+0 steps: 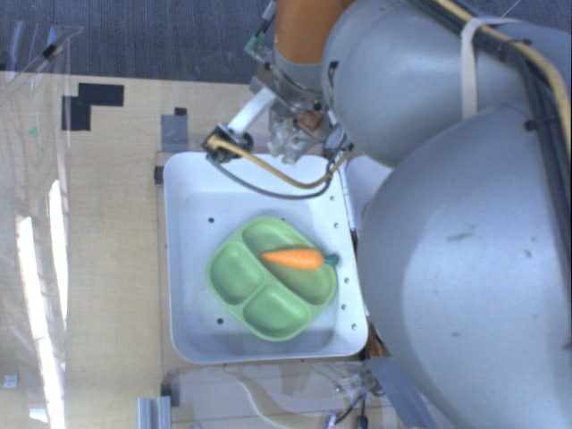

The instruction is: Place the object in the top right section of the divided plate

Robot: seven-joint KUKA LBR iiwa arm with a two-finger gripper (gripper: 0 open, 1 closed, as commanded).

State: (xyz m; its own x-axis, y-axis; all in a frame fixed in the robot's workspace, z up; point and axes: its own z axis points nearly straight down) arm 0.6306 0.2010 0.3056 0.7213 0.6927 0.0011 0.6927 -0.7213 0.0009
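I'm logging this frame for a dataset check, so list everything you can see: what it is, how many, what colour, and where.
divided plate: one, light green, three sections, resting in the white bin, toward its lower middle.
carrot: one, orange with a small green tip, lying across the plate's right-hand section, tip pointing right.
white bin: one seen whole, white, shallow, centre of the bench; the edge of a second bin shows just to its right, mostly covered by the arm.
bench: one, pale wood colour, with black markings near its upper left.
cable: one, yellow and grey, looping over the bin's upper edge.
arm: one, grey with an orange band, covering the right side.
gripper: one, metallic, above the bin's upper edge, away from the carrot.
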